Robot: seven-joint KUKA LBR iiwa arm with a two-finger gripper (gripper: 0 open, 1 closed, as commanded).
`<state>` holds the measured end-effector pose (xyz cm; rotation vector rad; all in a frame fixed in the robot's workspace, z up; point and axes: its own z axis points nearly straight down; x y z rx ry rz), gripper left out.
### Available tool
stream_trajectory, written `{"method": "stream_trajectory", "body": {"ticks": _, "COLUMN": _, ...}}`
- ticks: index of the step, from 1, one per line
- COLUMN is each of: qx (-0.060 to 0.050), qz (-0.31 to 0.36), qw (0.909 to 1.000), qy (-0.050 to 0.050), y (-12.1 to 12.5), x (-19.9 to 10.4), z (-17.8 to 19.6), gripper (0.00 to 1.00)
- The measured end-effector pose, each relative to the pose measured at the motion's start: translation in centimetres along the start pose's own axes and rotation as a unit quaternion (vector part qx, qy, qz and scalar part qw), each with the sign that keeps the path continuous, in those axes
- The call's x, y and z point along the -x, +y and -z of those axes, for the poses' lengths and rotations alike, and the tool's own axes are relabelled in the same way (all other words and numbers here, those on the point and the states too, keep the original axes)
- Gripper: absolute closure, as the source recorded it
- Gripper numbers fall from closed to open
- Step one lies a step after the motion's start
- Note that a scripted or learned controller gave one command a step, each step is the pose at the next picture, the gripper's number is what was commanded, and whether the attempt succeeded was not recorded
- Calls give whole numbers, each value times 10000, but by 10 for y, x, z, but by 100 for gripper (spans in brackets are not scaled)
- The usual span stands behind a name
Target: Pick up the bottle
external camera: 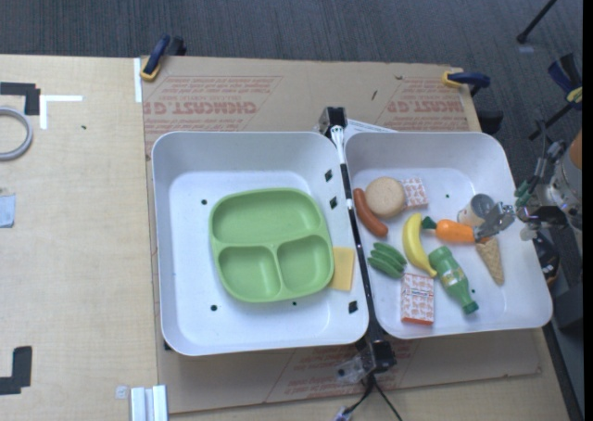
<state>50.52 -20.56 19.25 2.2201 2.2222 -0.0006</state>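
One green bottle (452, 279) lies tilted — beside the banana (416, 244) — right bin (519, 303).

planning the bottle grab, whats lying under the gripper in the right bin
The gripper sits at the right bin's far right, over an orange carrot and an ice-cream cone. The green bottle lies apart, nearer the front. Anything directly beneath it is covered.
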Motion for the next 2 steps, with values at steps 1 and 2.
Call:
{"method": "stream_trajectory", "body": {"ticks": 1, "qx": 9, "qz": 7, "qw": 10000, "qy": -6, "y": 1, "x": 0, "z": 10, "gripper": 100}}
{"method": "stream_trajectory", "body": {"ticks": 2, "qx": 6, "qz": 851, "qw": 9964, "qy": -3, "y": -27, "x": 17, "z": 32, "gripper": 100}}
